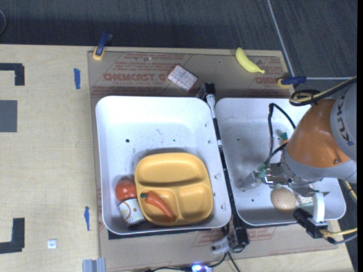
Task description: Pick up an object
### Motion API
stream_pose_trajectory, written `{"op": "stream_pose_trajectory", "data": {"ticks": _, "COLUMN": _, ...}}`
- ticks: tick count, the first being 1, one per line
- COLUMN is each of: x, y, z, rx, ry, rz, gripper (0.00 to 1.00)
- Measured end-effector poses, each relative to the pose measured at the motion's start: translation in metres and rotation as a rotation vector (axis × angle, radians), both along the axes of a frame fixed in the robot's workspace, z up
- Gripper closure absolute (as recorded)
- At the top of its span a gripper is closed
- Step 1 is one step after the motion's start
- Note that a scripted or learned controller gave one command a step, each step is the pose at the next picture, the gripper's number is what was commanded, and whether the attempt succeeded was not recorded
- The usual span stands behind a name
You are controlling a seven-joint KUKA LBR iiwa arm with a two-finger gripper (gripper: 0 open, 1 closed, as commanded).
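Note:
My gripper [250, 181] hangs low inside the right bin [244, 123], near its middle, at the end of the grey and orange arm. A tan, egg-shaped object [283, 199] lies just to its right, close to the bin's front wall and partly under the wrist. In the left bin [147, 118] a yellow divided plate [173, 180] carries a red-orange chili-like piece [156, 204]. A small can with a red-orange top [128, 200] stands beside the plate at the front left.
A small green thing [282, 135] peeks out behind the arm in the right bin. Behind the bins, on the cardboard, lie a yellow banana [248, 61] and a small patterned box [181, 77]. Blue clamps [102, 43] hold the cardboard's corners.

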State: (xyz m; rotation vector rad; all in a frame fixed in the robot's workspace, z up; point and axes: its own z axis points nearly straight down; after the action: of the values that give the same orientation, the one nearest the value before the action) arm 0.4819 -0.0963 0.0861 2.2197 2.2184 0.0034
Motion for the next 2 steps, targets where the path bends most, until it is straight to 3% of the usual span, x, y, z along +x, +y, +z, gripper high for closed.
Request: {"op": "stream_pose_trajectory", "data": {"ticks": 2, "x": -0.0006, "y": 0.0010, "z": 0.0000, "rx": 0.001, "ry": -0.002, "rz": 0.001, "gripper": 0.00}}
